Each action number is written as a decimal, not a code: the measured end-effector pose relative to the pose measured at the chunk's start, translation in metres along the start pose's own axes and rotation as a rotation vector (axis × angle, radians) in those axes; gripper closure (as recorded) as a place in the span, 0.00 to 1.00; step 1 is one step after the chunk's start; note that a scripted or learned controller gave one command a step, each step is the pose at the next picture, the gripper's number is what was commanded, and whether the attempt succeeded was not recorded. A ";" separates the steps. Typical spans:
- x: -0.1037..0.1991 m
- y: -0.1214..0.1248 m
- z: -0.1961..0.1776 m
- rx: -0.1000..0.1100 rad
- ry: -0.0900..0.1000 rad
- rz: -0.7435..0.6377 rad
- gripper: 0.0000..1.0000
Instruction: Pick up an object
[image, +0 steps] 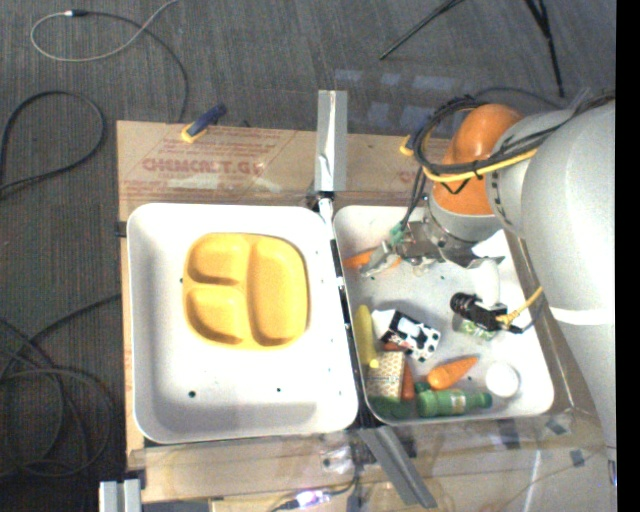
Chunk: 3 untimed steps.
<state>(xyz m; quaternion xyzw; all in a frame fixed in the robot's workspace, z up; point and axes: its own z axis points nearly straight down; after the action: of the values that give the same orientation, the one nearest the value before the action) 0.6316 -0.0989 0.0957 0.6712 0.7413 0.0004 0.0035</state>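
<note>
Approach step: gripper (388, 257) low beside orange piece (357, 259) in right bin (432, 302), open or closed unclear; next, close and lift

A black-and-white patched toy (412, 333) lies on the plain white floor of the right bin (440, 295). Just left of the toy is a yellow stick (361, 325). Below and right of the toy is an orange carrot (452, 371), and further below a green bottle (455, 402). Right of the toy sits a white cap (502, 380). Well left of the toy, a plain yellow tray (247, 290) fills the white left bin (160, 390). Up and left of the toy, the cardboard (200, 165) is brown with red print
</note>
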 end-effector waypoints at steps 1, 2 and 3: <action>0.000 -0.001 -0.005 0.008 0.003 -0.003 1.00; -0.020 0.032 0.009 0.036 0.016 -0.092 1.00; 0.048 0.043 -0.142 0.013 0.002 -0.016 1.00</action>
<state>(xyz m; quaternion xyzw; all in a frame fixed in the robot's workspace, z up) 0.6689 -0.0466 0.2374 0.6651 0.7468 -0.0037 -0.0018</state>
